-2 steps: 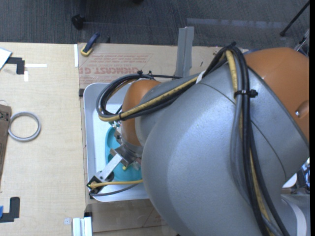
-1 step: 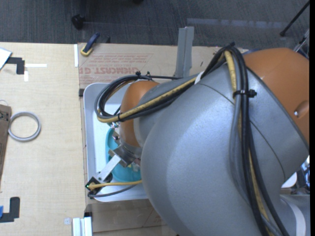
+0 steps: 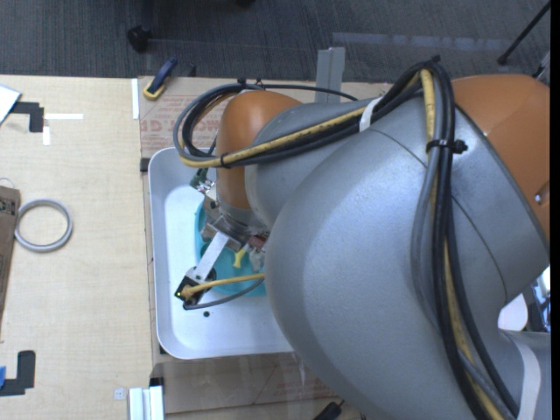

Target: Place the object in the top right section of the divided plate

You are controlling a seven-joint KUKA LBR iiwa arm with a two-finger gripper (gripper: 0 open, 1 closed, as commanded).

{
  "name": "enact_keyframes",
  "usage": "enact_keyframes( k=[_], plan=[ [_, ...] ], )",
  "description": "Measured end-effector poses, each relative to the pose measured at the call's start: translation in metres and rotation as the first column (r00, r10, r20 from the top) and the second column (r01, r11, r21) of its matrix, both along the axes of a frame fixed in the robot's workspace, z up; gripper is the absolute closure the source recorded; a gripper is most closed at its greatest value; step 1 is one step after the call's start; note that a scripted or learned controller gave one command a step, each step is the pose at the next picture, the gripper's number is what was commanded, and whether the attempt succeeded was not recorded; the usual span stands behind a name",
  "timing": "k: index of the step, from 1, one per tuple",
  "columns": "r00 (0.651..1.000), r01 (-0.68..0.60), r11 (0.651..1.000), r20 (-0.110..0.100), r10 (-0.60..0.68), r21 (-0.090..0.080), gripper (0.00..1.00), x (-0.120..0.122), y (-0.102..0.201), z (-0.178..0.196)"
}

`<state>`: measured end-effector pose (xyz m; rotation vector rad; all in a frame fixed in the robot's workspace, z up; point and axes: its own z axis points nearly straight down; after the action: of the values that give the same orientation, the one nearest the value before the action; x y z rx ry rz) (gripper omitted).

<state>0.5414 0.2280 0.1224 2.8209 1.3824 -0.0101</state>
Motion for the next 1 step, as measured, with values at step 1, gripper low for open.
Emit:
enact_keyframes(
  k=[1],
  plan=[
    [0.969, 0.241, 0.97, 0.048, -0.242, 0.025, 0.0, -0.0496, 0.0021, -0.0142]
  ],
)
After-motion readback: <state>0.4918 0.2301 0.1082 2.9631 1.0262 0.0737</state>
